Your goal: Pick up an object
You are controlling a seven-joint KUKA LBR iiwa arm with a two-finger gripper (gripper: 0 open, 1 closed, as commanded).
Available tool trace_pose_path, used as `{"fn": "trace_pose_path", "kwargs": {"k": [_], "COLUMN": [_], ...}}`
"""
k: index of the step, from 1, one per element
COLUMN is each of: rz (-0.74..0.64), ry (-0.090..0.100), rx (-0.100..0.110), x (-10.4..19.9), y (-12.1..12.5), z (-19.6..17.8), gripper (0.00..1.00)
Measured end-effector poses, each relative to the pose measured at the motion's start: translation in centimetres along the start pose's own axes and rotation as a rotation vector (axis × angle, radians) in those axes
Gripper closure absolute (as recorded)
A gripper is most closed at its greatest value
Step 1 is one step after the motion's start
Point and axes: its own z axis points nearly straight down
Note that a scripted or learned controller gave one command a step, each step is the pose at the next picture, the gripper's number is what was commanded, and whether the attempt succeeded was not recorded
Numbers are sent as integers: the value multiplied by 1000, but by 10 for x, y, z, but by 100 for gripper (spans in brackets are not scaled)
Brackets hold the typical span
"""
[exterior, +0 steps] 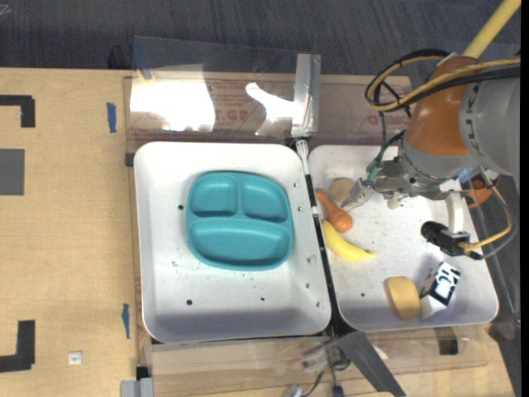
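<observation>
Step in hand: the approach is judged to be under way; nothing is seen between the fingers, so no object has been picked up yet.
Bins: two are counted. The right bin (488,304) lies under the claw; the left bin (157,296) lies well to the claw's left in the view.
Arm: one is counted, grey with an orange band, reaching in from the right of the view (463,131).
Tray: one teal divided tray (240,220) is seen in the left bin, well apart from the claw.
Claw: one gripper (364,190) is seen low over the right bin's upper left part; whether it stands wide or narrow cannot be told (the fingers are small and blurred).
Banana: one (347,243), just below the claw.
Carrot: one orange piece (334,213), taken for a carrot, just beside the claw on its left.
Tan block: one (403,296), well below the claw.
Pale rounded item: one (342,188), just beside the claw tip; what it is cannot be made out.
Next move: the claw would need to be centred over one item (the carrot or the pale item is nearest), lowered, and closed around it.
</observation>
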Motion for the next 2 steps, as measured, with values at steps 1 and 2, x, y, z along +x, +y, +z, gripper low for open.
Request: {"fn": "trace_pose_path", "kwargs": {"k": [1,2], "rz": [64,62], "ry": [1,-2], "rx": [20,17], "x": [-6,-6], "y": [58,59], "z": [35,23], "gripper": [0,100]}}
